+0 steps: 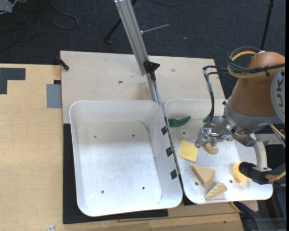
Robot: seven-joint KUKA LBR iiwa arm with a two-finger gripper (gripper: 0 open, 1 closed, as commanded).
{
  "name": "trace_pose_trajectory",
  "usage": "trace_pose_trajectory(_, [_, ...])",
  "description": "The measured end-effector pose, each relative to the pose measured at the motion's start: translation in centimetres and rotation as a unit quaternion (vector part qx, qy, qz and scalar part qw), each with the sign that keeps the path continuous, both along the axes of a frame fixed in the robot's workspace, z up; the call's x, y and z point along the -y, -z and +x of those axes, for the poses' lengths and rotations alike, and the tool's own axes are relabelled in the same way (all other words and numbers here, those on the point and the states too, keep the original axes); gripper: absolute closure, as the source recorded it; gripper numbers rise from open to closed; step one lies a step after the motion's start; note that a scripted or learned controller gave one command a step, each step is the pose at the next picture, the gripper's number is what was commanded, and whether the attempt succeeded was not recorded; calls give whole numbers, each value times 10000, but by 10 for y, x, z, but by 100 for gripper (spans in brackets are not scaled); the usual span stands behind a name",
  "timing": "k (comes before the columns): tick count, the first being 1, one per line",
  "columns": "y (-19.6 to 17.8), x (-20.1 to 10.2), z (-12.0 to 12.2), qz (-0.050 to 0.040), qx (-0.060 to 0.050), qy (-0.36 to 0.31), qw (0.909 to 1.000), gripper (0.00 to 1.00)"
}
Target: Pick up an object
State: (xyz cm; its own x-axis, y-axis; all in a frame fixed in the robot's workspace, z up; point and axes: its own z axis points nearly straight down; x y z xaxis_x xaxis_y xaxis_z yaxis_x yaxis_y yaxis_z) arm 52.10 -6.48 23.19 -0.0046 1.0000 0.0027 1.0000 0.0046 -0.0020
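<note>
Looking down from above, the gripper (208, 134) is low inside the right bin (260, 192), and from here I cannot tell whether it is spread or pressed together. A small brown lump (211, 148) lies just beside its tip; whether it is gripped I cannot tell. To the left of it lies a flat yellow square (188, 151), with a green piece (179, 121) further back by the bin's left wall. Toward the front sit a tan wedge (204, 174) and a crumbly tan chunk (215, 191), close together. A yellow object (239, 172) lies off to the right. The left bin (111, 153) stands alongside. Dark lettering on the arm (255, 90) is cut off at the edge, unreadable
</note>
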Motion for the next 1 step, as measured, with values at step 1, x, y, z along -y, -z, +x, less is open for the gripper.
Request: trace_pose_trajectory(1, [9,-56,1,1,-17,-2,10000,100])
